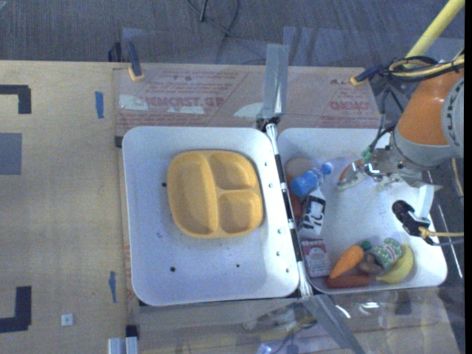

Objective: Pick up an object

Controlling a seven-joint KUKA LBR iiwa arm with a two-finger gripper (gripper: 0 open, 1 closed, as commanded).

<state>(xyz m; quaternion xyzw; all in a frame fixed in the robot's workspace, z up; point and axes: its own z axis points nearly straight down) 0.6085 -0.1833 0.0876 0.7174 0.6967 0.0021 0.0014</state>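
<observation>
Yellow sectioned plate (214,193) lies alone in the left bin (147,271). In the right bin (435,271), along the wall nearest the plate, lie a blue-capped bottle (311,190) and a small carton (316,258); farther from the plate, a carrot (345,262), a green packet (386,252) and a banana (400,268) crowd together. The gripper (361,172) hangs above this bin beside the bottle's cap; its opening cannot be told.

Grey arm (426,147), orange band, black cables
</observation>
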